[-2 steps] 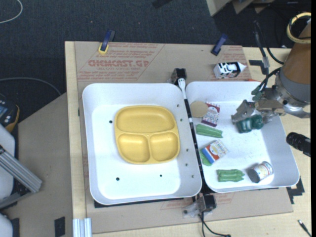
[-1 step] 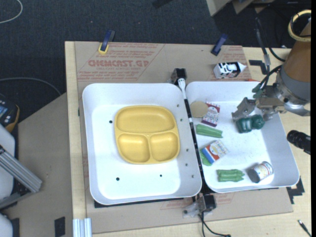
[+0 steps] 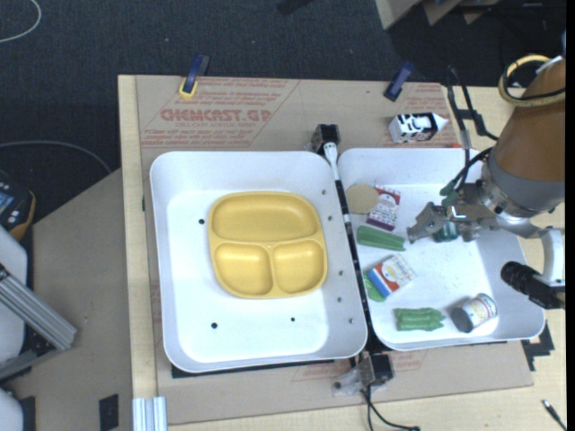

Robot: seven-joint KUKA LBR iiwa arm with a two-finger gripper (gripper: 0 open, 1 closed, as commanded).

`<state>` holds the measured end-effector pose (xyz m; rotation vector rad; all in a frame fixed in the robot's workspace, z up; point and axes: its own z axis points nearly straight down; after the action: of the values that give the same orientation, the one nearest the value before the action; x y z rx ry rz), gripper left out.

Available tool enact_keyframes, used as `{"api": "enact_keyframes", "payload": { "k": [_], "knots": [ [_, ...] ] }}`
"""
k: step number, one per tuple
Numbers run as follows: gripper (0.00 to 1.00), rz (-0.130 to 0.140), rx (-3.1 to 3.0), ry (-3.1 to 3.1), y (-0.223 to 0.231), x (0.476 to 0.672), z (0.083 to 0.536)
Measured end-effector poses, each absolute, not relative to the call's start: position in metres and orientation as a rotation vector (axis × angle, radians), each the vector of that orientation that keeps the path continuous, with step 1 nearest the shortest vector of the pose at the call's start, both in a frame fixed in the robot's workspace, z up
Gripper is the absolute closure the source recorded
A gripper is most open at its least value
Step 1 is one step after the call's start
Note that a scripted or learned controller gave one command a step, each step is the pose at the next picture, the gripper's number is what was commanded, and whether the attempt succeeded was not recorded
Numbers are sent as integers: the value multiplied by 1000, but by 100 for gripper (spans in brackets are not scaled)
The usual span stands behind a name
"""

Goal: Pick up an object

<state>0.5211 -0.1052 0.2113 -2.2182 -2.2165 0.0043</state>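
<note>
Taking the right bin [image 3: 503, 330] as the landmark: along its near edge lie a bumpy green toy [image 3: 419, 319] and, just right of it, a small tin can [image 3: 475, 312] on its side, the two close but apart. A little farther in, toward the bin's left wall, a small packet printed in blue, red and yellow [image 3: 388, 276] lies tilted, and beyond it a long green piece [image 3: 380, 238] lies slantwise, its far end touching or just beside a red-and-white packet [image 3: 385, 208]. A tan round shape [image 3: 358, 197] sits at the bin's far left corner, partly under that packet. The gripper [image 3: 435, 227] hangs over the bin's middle, right of the green piece and apart from it, with the grey arm and its orange band [image 3: 536, 142] reaching in from the right; something dark greenish sits at the fingertips, but I cannot tell whether the jaws are spread or pinching it. Left of the right bin, touching along the shared wall, the left bin [image 3: 180, 268] holds a yellow three-part tray [image 3: 267, 243] lying flat at its middle. Beyond the right bin's far rim, on the bench, stands a small black-and-white object [image 3: 417, 127].
</note>
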Motion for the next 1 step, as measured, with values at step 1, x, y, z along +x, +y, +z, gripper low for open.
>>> {"api": "enact_keyframes", "payload": {
  "k": [1],
  "knots": [
    [0,5,-2218,-2215,-105,517,168]
  ]
}}
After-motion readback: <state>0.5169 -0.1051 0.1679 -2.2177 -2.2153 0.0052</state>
